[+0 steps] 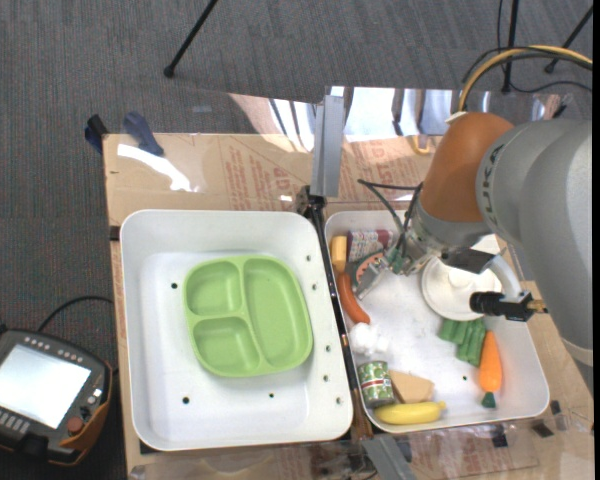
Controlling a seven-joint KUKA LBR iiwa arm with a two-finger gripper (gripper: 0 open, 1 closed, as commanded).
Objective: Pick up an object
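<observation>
A green divided plate (248,315) is parked alone in the left bin (140,268), so nothing crowds it. In the right bin (535,388) the toy food is bunched up: a hot dog (352,301) along the left wall, a banana (410,413) lower down, a carrot (490,363) at right. The gripper (395,261) is lowered into that bin's upper left, probably lined up for the clutter there. How far the fingers are spread can't be made out, and nothing is seen held.

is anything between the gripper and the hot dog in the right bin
Nothing visible. The gripper hangs over the upper left of the right bin, and the hot dog lies just below and left of it along the bin's left wall, with bare bin floor between them.
</observation>
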